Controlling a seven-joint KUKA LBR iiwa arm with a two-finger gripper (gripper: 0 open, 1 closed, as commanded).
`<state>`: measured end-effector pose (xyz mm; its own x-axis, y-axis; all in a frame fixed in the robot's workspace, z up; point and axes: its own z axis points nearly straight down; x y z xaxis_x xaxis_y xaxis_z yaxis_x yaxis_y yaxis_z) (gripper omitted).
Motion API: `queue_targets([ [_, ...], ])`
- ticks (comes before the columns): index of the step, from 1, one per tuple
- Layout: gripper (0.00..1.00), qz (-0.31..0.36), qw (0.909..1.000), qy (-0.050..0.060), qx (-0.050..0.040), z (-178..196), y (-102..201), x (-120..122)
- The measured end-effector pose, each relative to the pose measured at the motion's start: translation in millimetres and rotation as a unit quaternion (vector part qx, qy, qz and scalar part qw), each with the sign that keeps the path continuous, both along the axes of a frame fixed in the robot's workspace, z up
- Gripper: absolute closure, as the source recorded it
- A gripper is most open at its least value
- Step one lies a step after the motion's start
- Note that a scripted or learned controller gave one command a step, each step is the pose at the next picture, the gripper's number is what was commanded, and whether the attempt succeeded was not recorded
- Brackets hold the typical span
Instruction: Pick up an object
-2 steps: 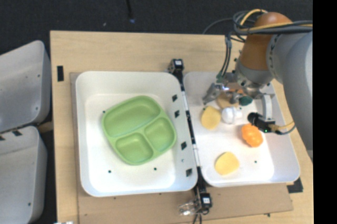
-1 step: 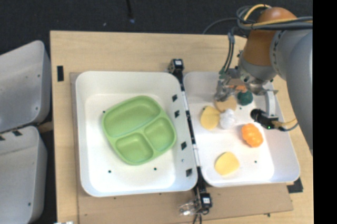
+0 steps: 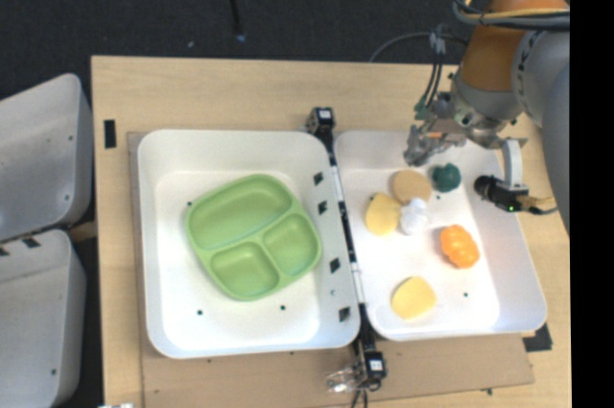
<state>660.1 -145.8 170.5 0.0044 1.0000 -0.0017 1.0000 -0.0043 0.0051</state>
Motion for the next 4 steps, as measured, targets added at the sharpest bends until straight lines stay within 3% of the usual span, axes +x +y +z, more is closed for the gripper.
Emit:
queue_targets([
  [2,1.0,0.001,1.0,-0.001,-0.0001,96.5,-5.8,-2.9],
  [4,1.0,0.006,1.0,0.002,0.0015,106.2,101.3,-29.9],
])
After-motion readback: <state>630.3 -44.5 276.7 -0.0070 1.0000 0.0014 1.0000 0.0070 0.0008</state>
